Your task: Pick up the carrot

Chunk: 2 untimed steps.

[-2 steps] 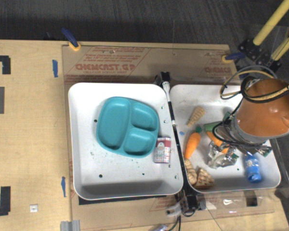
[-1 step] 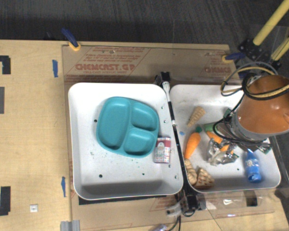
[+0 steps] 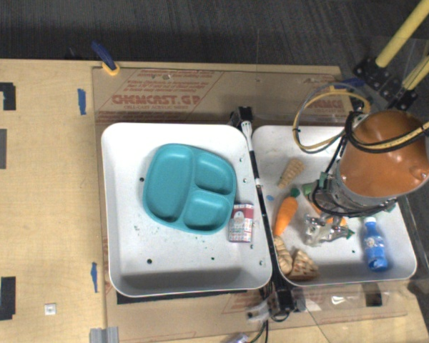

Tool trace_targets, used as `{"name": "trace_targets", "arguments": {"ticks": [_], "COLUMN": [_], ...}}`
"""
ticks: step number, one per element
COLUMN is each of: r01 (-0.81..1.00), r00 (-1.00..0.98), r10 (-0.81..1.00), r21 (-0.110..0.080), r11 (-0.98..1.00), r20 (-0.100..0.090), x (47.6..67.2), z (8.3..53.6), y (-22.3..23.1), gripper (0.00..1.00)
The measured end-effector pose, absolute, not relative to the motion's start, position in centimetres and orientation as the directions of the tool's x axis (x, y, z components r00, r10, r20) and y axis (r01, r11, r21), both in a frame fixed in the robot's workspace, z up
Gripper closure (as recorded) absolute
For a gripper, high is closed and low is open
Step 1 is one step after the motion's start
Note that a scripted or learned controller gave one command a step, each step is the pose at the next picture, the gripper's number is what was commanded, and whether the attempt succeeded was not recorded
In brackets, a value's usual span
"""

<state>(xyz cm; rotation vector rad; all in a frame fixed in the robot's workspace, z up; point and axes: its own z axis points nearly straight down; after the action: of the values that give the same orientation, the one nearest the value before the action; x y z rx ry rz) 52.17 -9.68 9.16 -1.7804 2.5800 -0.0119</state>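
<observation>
The metal fingers (image 3: pixel 324 229) hang low over the floor of the right-hand shallow white bin (image 3: pixel 404 263), just right of the small orange carrot with a green top (image 3: pixel 285 215); they are a blur of grey metal, so whether they stand apart or closed I cannot tell, and nothing shows between them; the carrot lies free on the bin floor, slanted, its green top up toward the bin's far side and its tip down toward the near side, close to the bin's left wall.

I judge this to be the approach, before any grasp; the carrot is not yet taken. The next move calls for a short shift to the left to bring the fingers over the carrot's middle, a turn of the wrist so that they close across its narrow width, not along its length, and then a descent; the carrot is smooth and tapered, so a grip near the tip would likely slip.

Around the carrot: a ridged tan cone (image 3: pixel 292 171) lies just beyond it; a brown ridged shell-like thing (image 3: pixel 295 261) lies below it near the bin's front; a blue bottle (image 3: pixel 374 244) lies well to its right, past the fingers.

Above the fingers the wrist rises into the orange band (image 3: pixel 382 156), with looped cables on its far side; the arm stands nearly upright over the bin, reaching in from the right.
</observation>
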Motion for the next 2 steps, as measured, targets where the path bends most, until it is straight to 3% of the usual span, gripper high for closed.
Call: {"name": "trace_targets", "arguments": {"ticks": [2], "r01": [-0.933], "r00": [-0.359], "r10": [-0.933], "r21": [-0.021], "r11": [0.359], "r20": [-0.015], "x": [52.67], "z": [11.28], "y": [-9.13], "gripper": [1.0]}}
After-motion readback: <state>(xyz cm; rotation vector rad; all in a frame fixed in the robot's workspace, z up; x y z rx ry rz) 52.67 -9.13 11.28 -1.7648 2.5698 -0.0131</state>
